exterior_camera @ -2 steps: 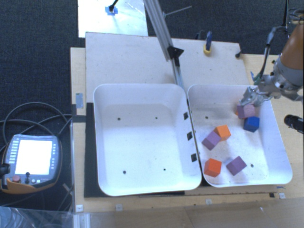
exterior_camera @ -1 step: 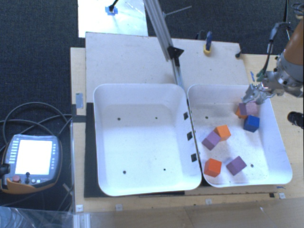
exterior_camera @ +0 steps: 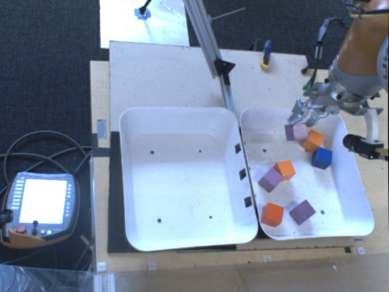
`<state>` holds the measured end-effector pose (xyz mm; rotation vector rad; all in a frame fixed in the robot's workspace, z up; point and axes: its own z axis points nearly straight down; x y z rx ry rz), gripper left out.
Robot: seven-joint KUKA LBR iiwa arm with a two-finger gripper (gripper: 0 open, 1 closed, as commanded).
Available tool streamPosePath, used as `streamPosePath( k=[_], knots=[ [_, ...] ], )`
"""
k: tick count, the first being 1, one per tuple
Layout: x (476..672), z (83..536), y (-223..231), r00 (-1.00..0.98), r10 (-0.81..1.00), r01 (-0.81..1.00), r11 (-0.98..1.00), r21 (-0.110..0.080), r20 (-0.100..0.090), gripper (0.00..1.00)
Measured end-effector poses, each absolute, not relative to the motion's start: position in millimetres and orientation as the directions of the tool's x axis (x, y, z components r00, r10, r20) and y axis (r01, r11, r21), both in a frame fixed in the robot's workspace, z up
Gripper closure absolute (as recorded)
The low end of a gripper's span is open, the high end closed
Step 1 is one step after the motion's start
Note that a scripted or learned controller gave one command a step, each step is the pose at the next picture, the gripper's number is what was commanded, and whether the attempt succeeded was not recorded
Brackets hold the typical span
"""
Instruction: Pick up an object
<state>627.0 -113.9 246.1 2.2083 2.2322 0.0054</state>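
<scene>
The right bin holds several small blocks. A pale purple block lies near its far side, with an orange block and a blue block just right of it. My gripper hangs directly over the pale purple block, at or just above its top. Whether it touches the block is unclear. Nearer the middle sit an orange block and a purple block side by side. Another orange block and a purple block lie near the front wall.
The left bin stands beside the right one, sharing a divider edge with black clips. A slanted metal pole crosses above the bench. A teach pendant lies at the far left.
</scene>
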Motion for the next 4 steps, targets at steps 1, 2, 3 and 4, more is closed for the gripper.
streamPosePath(
  k=[1,2,3,4],
  knots=[
    [636.2,254,-62,-0.011,1.000,1.000,0.011,0.003,0.002,1.00],
    [643.4,248,-18,-0.010,1.000,1.000,0.010,0.002,0.001,1.00],
    [647.0,235,30,-0.010,1.000,1.000,0.010,0.000,0.002,1.00],
    [656.8,235,93,-0.011,1.000,1.000,0.011,0.002,0.003,1.00]
  ],
)
